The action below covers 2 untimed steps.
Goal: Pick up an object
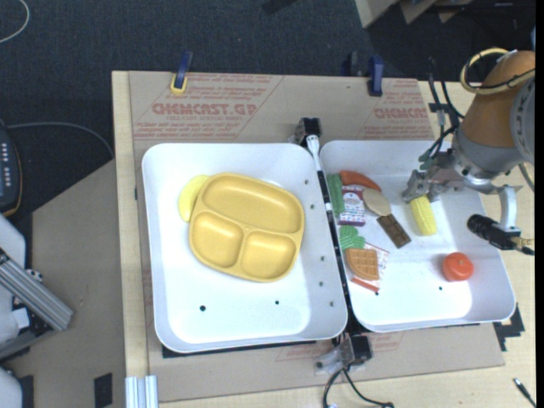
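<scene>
A toy corn cob (423, 214) is lying in the right bin (484, 300), directly below the gripper (427, 187), whose fingers are hanging just above its upper end; whether they are apart or together cannot be told. Sharing that bin are an orange toy tomato (458, 266) well apart toward the near right, a waffle (365, 263), a brown bar (393, 229) and a green packet (336, 196). The left bin (170, 253) is holding a yellow divided plate (246, 226).
</scene>
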Tool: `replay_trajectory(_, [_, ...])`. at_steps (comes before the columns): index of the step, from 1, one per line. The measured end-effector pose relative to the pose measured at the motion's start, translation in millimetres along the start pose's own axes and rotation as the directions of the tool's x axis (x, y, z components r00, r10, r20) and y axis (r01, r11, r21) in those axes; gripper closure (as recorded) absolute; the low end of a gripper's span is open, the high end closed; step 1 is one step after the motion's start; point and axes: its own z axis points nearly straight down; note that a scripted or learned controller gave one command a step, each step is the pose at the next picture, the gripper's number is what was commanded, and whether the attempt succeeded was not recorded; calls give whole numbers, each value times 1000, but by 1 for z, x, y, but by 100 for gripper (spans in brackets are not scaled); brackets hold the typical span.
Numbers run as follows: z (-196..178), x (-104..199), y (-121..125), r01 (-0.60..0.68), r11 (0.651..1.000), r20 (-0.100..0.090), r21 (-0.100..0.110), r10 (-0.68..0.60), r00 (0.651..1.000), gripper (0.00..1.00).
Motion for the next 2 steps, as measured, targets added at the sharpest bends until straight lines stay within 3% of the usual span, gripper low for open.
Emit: replay_trajectory(2, [-118, 6, 10, 0, 1000, 2, -6, 0, 1000, 100])
